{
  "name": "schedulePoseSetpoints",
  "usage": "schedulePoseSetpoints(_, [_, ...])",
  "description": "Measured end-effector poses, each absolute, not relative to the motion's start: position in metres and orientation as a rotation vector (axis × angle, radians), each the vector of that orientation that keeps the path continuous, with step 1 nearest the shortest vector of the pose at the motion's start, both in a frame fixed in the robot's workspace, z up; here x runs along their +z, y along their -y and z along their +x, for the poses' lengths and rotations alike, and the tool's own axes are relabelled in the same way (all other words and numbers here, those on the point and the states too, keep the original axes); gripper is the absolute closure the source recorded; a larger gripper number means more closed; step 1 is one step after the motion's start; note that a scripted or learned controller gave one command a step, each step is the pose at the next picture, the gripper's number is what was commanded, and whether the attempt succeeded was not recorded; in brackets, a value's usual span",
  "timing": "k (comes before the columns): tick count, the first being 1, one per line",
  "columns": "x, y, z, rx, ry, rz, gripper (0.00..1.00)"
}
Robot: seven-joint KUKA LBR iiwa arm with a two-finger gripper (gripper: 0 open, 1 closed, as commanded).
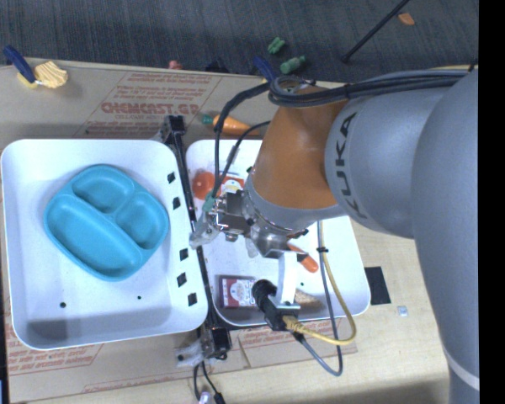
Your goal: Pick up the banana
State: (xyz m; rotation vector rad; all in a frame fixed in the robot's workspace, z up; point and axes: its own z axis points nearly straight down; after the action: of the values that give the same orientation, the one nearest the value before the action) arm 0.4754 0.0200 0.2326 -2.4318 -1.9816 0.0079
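While the blue plate [105,219] sits alone in the left bin [25,310], I'm down low over the right bin [353,284], end effector [227,221] near its left wall, above a small dark box [233,291]. Released or clenched? I cannot tell. The banana, I reckon, lies hidden under my arm [362,167]. Reaching step, I'd say; next I need a sure grip, then a lift.

The large grey robot arm [404,154] carries the black letters "KUKA" on its casing, partly cut by the curve. The brown cardboard sheet [143,99] under the bins bears red print; its lettering is too blurred to read reliably.
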Motion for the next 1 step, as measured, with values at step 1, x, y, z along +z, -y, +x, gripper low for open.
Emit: schedulePoseSetpoints(1, [0.2748, -0.0261, 0.5455, 0.002, 2.375, -2.056, 0.0])
